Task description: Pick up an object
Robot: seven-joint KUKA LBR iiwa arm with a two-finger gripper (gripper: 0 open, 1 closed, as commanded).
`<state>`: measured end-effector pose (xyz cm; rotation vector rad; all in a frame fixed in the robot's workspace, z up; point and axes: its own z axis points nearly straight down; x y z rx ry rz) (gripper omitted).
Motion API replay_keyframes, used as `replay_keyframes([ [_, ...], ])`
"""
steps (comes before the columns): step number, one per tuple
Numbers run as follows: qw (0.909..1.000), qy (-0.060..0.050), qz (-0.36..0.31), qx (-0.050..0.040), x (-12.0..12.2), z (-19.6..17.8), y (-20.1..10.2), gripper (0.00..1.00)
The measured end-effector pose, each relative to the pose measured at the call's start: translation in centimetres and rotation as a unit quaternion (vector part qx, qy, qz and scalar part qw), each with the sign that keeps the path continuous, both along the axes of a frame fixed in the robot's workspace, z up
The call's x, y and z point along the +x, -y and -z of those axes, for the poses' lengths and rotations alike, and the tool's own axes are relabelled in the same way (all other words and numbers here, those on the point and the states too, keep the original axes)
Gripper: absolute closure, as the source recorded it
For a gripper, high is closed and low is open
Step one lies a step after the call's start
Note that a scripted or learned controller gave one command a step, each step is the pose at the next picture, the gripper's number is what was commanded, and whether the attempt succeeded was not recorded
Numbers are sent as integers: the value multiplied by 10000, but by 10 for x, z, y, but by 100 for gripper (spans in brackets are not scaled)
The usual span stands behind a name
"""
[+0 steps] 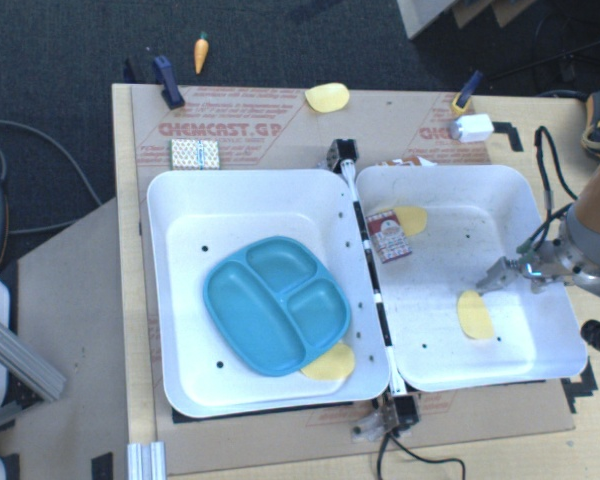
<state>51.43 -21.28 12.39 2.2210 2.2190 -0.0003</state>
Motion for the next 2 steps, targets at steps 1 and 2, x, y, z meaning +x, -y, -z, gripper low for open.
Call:
replay_keyframes([
  [1, 10000, -11, -8, 11, -3, 40, -62, 0],
  [2, 10000, -2, -1, 4, -3, 29, -62, 100],
])
